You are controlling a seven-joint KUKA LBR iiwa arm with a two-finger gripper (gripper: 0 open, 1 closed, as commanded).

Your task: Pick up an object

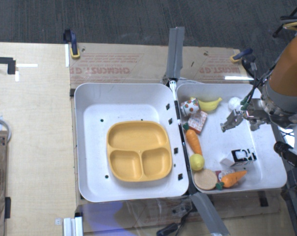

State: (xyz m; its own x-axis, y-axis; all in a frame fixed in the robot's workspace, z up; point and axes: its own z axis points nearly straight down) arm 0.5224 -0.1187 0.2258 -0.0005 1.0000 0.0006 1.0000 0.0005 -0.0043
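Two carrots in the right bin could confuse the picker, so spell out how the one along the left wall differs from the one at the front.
The left-wall carrot lies bare and lengthwise along the divider, below a small box; the front carrot looks shorter, lies crosswise, and sits beside a round tan disc. Both are orange toy carrots resting in the right bin.

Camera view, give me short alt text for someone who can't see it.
A grey arm's tool hangs over the right bin, which holds a banana, two carrots and other toy food. The left bin holds a yellow divided plate.
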